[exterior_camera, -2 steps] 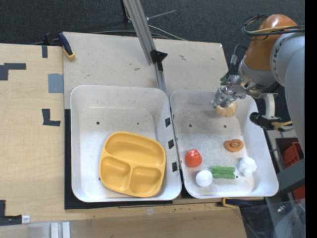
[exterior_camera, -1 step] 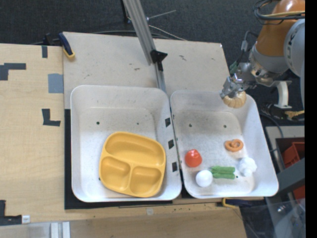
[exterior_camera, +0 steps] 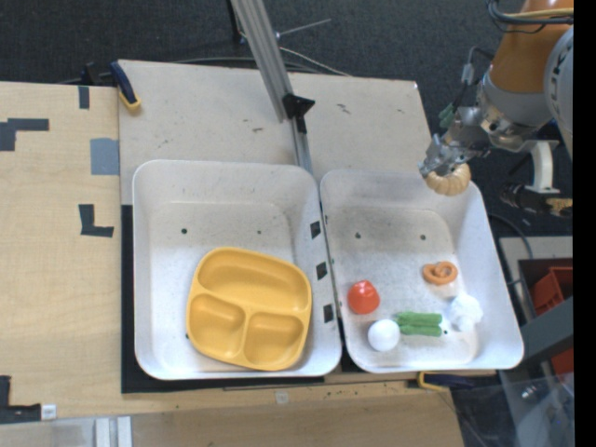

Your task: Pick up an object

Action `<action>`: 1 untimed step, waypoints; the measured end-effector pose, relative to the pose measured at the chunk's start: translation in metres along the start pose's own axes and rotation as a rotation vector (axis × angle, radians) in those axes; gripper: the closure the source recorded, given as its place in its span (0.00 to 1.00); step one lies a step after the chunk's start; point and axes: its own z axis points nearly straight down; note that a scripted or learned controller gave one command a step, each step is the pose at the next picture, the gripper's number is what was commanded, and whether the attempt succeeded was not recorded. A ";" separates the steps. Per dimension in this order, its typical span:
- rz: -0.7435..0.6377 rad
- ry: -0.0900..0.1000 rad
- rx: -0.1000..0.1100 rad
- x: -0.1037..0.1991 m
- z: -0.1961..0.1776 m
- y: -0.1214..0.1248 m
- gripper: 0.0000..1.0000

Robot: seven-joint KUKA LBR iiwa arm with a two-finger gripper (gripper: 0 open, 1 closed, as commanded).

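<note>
From the overhead camera, two shallow white bins sit side by side on the bench. The left white bin (exterior_camera: 149,250) carries a yellow plastic plate with three compartments (exterior_camera: 249,307), lying flat toward the bin's near right corner.

The right white bin (exterior_camera: 484,240) has a small cluster along its near side. There is a red rounded toy, tomato-like (exterior_camera: 363,296), near the bin's left wall. Just in front of it lies a white ball (exterior_camera: 383,334), and touching that ball on its right is a green pod-shaped piece (exterior_camera: 419,324). Farther right sits an orange ring-shaped piece like a small pretzel (exterior_camera: 440,273), and just in front of that a pale, whitish crumpled lump (exterior_camera: 464,311) against the right wall.

The grey arm with its orange band (exterior_camera: 526,49) comes in from the upper right. Its two-finger gripper (exterior_camera: 443,168) is poised over the far right corner of the right bin. A tan, round, bun-like object (exterior_camera: 449,181) hangs directly at the fingertips, above the bin's rim and apart from the other toys; the claw looks clamped on its top, with the bun showing beneath the fingers.
</note>
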 end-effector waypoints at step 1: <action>-0.005 0.001 0.004 0.061 0.010 -0.001 1.00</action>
